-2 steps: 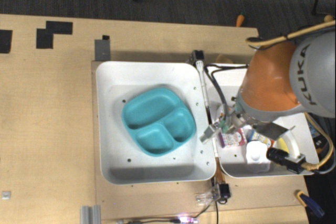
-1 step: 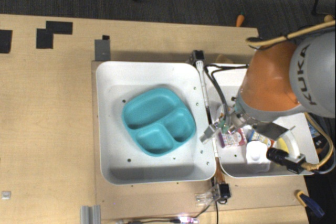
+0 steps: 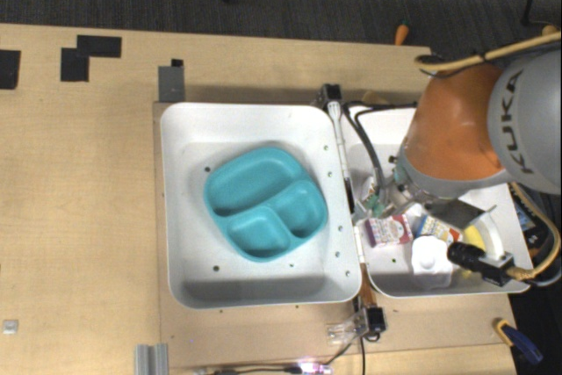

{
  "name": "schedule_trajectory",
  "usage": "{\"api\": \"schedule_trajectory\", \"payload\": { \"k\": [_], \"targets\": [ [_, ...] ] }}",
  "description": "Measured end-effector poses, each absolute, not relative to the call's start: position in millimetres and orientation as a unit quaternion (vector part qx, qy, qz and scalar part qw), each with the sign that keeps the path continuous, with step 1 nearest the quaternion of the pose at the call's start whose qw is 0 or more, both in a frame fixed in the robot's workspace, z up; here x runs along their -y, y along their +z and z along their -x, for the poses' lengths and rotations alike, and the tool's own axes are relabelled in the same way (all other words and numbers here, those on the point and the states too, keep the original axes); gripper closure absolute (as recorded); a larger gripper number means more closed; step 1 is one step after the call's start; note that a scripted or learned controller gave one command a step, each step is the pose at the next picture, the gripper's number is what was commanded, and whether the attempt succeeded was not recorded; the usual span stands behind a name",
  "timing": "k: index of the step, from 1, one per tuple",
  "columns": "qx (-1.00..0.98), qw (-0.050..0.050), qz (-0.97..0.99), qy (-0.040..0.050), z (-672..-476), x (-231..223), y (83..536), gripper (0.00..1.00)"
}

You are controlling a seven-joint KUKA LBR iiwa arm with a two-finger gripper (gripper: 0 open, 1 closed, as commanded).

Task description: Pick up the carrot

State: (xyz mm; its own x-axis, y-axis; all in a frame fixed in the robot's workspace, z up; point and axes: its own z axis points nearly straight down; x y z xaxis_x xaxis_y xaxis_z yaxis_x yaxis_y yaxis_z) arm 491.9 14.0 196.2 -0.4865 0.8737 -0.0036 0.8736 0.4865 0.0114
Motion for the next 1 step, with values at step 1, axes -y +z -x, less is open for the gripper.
{"api": "schedule_trajectory", "payload": {
  "k": [1],
  "targets": [
    [-0.896, 0.001, -0.444, 0.0013, -487.7, -60.3, 184.7, 1.0]
  ]
}}
